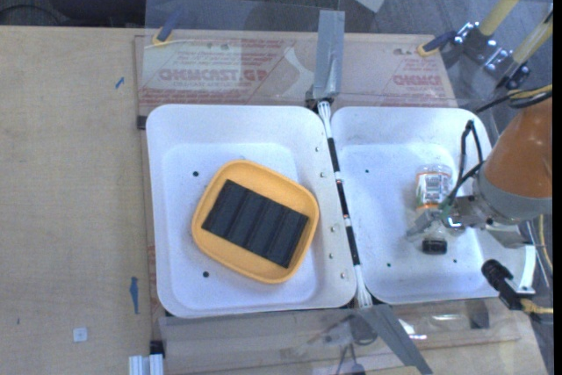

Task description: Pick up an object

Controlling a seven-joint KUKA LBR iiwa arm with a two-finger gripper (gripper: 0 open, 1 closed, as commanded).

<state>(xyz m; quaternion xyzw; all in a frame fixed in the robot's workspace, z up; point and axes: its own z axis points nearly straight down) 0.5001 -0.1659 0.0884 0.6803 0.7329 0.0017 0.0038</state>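
A small clear object with orange and white markings (432, 184) lies in the right bin (386, 268), toward its right side. My gripper (427, 236) hangs low just in front of that object, its dark fingertips near the bin floor. Nothing is visibly held between them. In the left bin (176, 277) rests a yellow square tray with a dark ridged insert (255, 219).
The arm's orange-banded wrist (524, 162) covers the right bin's right edge. A grey divider strip (341, 189) runs between the two bins. Clear plastic sheets and a tan board lie behind the bins; the wooden bench extends left.
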